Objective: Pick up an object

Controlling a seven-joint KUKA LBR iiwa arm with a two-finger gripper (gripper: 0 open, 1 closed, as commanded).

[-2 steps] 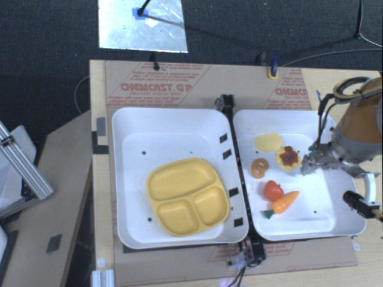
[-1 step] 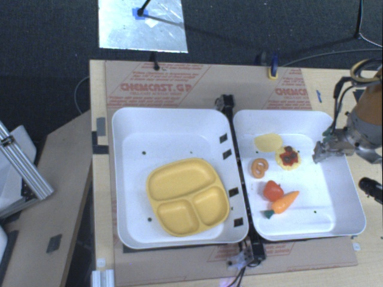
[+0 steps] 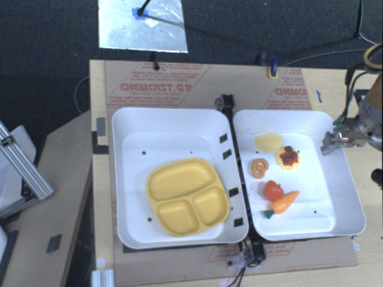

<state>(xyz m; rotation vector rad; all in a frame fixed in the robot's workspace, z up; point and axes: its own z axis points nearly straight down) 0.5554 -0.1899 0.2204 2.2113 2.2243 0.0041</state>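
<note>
The right bin (image 3: 335, 178) holds small toy foods: a pale yellow piece (image 3: 268, 142), a yellow tart with a red top (image 3: 288, 158), an orange pretzel ring (image 3: 259, 168), a red tomato (image 3: 273, 191) and an orange carrot (image 3: 283, 202). My gripper (image 3: 333, 141) hangs at the right bin's upper right rim, well to the right of the foods. Nothing shows between its fingers.
The left bin (image 3: 128, 160) holds a yellow three-compartment plate (image 3: 188, 195). A black divider strip (image 3: 235, 172) runs between the bins. Cables lie on the bench at the far right, and a metal sheet (image 3: 142, 17) lies beyond the bench.
</note>
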